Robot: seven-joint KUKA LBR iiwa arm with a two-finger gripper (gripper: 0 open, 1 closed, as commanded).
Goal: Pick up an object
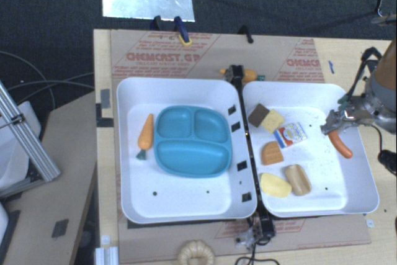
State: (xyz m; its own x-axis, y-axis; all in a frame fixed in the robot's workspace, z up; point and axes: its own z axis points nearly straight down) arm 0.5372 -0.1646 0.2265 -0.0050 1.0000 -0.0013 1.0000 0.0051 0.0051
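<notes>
right bin (356, 195): sausage (340, 144) under fingers (330, 125)

Tray (192, 141) in L bin (133, 195), carrot (146, 131) beside.

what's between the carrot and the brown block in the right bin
In the camera view, the blue divided plate lies between carrot and brown block.

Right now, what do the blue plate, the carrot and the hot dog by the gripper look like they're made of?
Blue plate: likely molded plastic, one even colour, soft sheen, rounded dividers. Carrot: probably toy plastic or rubber, smooth uniform orange with a green tip. Hot dog: also looks like toy plastic, glossy orange-red; it lies right by the gripper, too small to be sure.
</notes>
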